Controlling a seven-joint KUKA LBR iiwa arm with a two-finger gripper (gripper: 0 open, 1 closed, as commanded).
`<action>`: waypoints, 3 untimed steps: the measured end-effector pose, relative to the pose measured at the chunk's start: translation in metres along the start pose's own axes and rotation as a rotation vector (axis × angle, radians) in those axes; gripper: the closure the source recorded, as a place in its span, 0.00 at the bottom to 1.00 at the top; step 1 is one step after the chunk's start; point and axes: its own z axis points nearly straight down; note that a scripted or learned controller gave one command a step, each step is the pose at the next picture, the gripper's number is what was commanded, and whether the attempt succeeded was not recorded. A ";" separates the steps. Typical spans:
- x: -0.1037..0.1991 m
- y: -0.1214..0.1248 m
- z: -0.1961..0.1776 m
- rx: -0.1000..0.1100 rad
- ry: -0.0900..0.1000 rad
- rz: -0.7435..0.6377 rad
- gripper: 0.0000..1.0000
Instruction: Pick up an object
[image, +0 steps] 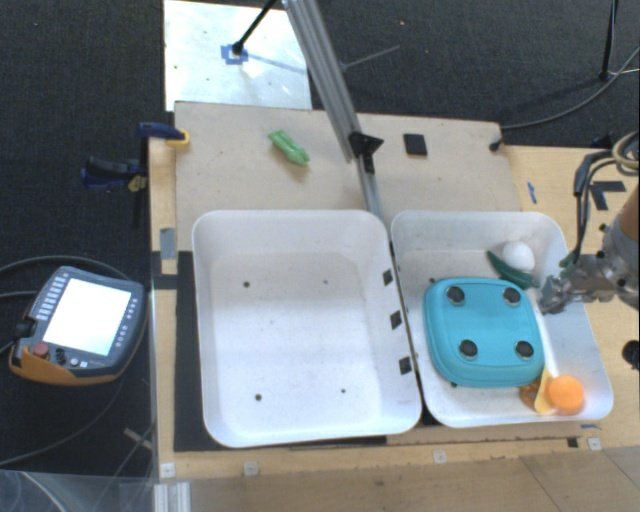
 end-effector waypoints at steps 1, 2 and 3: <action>0.000 0.000 -0.009 0.004 0.001 0.001 1.00; 0.047 -0.004 -0.020 0.004 0.002 -0.003 1.00; 0.107 -0.005 -0.023 0.004 0.003 -0.005 1.00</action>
